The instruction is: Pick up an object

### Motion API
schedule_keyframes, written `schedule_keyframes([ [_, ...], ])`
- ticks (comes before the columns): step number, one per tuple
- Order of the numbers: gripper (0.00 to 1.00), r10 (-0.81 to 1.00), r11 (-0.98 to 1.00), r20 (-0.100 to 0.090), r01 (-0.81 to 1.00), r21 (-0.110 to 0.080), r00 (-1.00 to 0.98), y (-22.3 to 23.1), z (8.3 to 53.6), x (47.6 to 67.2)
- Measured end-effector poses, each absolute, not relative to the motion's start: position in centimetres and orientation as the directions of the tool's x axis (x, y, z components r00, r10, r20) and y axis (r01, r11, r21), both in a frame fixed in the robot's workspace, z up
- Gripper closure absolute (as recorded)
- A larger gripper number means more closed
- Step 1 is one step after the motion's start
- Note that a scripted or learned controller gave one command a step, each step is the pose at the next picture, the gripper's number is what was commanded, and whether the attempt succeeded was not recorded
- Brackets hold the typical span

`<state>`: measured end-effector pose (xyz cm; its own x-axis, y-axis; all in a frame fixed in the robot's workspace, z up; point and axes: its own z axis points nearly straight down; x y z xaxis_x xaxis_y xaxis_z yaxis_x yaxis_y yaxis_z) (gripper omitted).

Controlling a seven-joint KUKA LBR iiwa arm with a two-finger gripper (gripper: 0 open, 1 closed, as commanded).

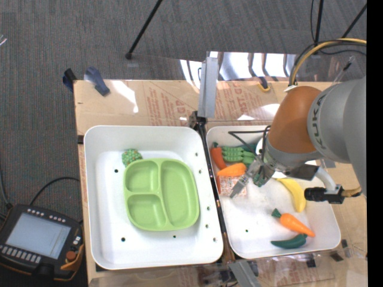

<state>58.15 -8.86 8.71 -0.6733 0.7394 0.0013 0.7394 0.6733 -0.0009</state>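
The right bin (256,234) holds several toy foods. An orange wedge (232,170), a green pea pod (238,155) and a small carrot (216,158) lie in its far left corner, beside a pale packet (225,186). A banana (294,193), a carrot (293,222) and a dark green chili (289,241) lie toward the near right. My gripper (250,183) hangs low over the bin's left half, just right of the orange wedge and the packet. It is open, with nothing between its fingers.
The left bin (99,137) carries a green divided plate (160,194) and a small green broccoli piece (131,156) at the plate's far left corner. A metal post (207,88) rises behind the divider between the bins. A teach pendant (37,236) lies at the lower left.
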Motion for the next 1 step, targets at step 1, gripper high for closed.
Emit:
schedule_keyframes([
  [1,0.00,0.777,0.629,0.001,0.777,-0.001,-0.629,-8.91,8.70,62.59],
])
